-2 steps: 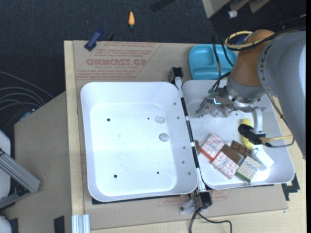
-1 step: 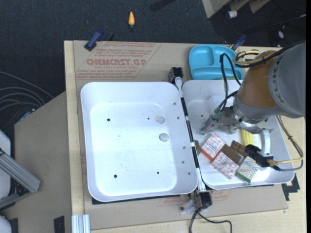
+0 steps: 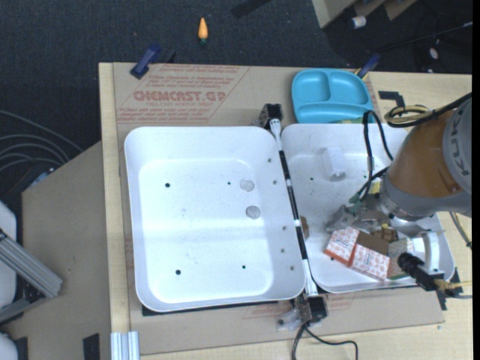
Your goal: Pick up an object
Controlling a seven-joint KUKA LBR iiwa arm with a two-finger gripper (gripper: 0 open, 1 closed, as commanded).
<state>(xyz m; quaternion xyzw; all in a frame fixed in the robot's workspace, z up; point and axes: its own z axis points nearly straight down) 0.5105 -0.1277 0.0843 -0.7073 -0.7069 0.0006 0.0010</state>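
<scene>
The arm reaches in from the right, low over the right bin (image 3: 300, 145). My gripper (image 3: 355, 214) sits in the bin's lower half, just above a red-and-white patterned packet (image 3: 358, 253) lying flat near the front wall. A brown object (image 3: 377, 236) lies partly under the wrist, between the gripper and the packet. A small clear object (image 3: 331, 165) rests in the upper part of the same bin, apart from the gripper. I see nothing held between the fingers.
The left bin (image 3: 150, 148) holds two small grey discs (image 3: 247, 186) (image 3: 253, 213) near its right side. A blue divided tray (image 3: 330, 94) stands behind the right bin. A blue clamp (image 3: 145, 61) grips the bench's far left edge.
</scene>
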